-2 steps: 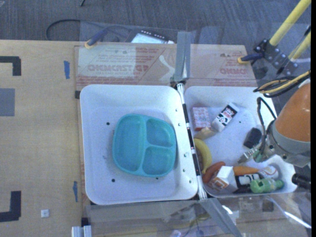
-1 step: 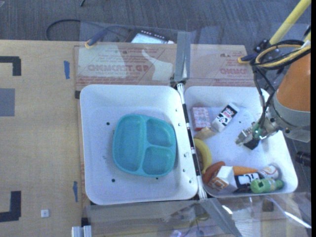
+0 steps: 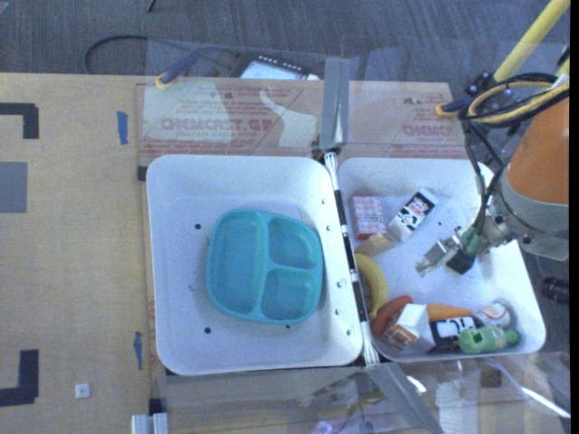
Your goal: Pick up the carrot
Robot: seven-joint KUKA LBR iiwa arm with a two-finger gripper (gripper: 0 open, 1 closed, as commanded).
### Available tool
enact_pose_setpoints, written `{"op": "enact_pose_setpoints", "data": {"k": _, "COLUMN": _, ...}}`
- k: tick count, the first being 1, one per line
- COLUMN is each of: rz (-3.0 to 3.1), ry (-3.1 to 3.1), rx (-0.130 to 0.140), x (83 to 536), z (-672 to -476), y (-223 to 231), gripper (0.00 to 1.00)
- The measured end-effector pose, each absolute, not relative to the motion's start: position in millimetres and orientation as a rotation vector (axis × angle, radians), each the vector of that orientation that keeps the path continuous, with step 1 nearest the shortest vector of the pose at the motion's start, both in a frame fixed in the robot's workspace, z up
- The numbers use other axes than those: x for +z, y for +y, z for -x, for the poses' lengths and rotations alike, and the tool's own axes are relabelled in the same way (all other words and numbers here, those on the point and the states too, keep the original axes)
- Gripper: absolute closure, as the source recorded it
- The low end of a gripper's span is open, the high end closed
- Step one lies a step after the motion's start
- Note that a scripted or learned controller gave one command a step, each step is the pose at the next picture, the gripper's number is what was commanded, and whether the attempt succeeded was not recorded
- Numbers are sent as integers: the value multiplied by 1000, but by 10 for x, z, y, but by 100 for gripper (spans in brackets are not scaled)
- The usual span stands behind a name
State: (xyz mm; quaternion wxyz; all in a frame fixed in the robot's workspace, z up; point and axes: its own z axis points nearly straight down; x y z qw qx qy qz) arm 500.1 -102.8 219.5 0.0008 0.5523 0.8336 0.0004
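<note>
Not grabbed yet: carrot lies at the right bin's front edge among the other items, between a small carton and a green bottle, while the gripper hangs above mid-bin with nothing visibly in it, finger state impossible to tell.

The middle of the right bin is bare white floor with room to come down. The carrot is squeezed in at the front: a small box on one side, a green bottle just below.
</note>
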Motion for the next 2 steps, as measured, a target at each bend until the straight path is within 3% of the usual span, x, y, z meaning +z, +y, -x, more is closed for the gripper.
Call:
{"op": "enact_pose_setpoints", "data": {"k": 1, "rz": -1653, "ry": 2664, "rx": 5, "x": 867, "z": -4814, "y": -1489, "gripper": 0}}
{"op": "enact_pose_setpoints", "data": {"k": 2, "rz": -1652, "ry": 2658, "rx": 9, "x": 980, "z": -4831, "y": -1488, "gripper": 100}}
